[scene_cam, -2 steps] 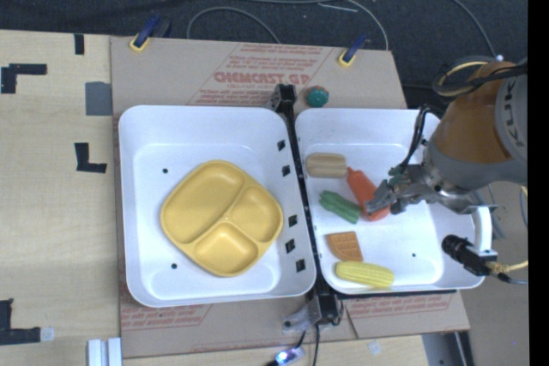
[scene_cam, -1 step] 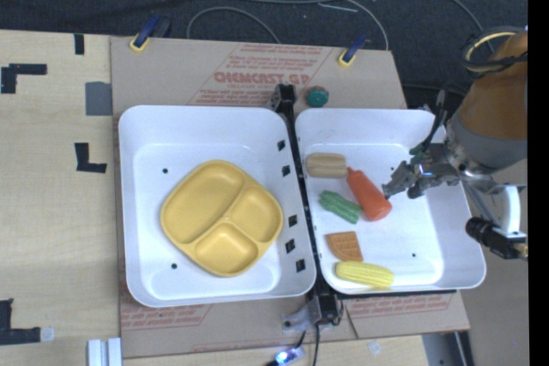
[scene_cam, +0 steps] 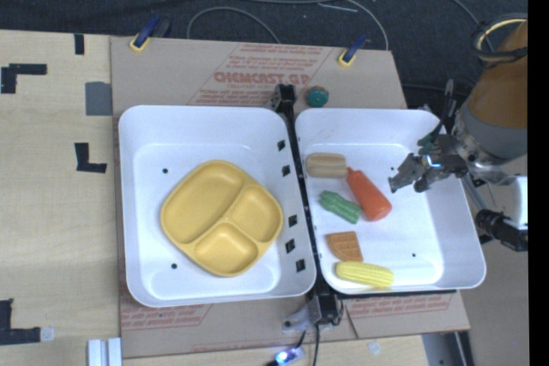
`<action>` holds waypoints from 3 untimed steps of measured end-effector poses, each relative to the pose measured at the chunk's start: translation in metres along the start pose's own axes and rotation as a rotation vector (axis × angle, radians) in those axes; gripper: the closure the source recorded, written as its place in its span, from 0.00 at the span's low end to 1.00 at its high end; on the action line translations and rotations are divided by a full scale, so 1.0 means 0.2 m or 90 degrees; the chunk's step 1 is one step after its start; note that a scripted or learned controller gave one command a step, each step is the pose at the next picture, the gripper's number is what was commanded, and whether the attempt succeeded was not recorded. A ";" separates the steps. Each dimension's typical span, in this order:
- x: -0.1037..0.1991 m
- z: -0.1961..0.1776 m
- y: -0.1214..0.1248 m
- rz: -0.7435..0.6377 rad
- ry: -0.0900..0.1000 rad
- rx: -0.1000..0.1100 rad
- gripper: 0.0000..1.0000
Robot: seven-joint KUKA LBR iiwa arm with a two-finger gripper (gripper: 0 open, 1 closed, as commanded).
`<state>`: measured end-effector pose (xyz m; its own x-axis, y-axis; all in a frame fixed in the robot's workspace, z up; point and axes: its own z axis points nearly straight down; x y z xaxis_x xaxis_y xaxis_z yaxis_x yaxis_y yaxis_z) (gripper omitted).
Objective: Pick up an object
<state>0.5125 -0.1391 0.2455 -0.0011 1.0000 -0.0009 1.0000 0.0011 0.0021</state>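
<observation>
Camera view looks down on two white bins: the left bin (scene_cam: 137,210) bears a yellow divided plate (scene_cam: 222,217), and the right bin (scene_cam: 446,210) holds the toy foods. The gripper (scene_cam: 410,176) hangs over the right part of the right bin, near the carrot (scene_cam: 369,195) but apart from it — nothing lies between its fingers, and whether they are spread or pressed together cannot be told at this size.

The nearest candidate is the orange carrot, lying at a slant near the bin's middle. Just beside it on the left lies a green vegetable (scene_cam: 340,206); above it a tan bread roll (scene_cam: 326,165); below, a brown cracker (scene_cam: 345,246) and a yellow corn cob (scene_cam: 364,273) near the front wall.

These look like hollow plastic play pieces — light, stiff, smooth, likely to squirt out of a pinch on a tapered end. The carrot would best be taken across its thicker middle, fingers square to its long axis. The flat cracker offers little to grip.
</observation>
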 end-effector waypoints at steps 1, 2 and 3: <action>0.26 0.07 0.04 -0.002 0.001 0.002 1.00; 0.53 0.13 0.06 -0.003 0.001 0.003 1.00; 0.79 0.18 0.11 -0.003 0.000 0.003 1.00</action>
<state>0.5339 0.0188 0.2092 -0.0051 1.0000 -0.0004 1.0000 0.0051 -0.0024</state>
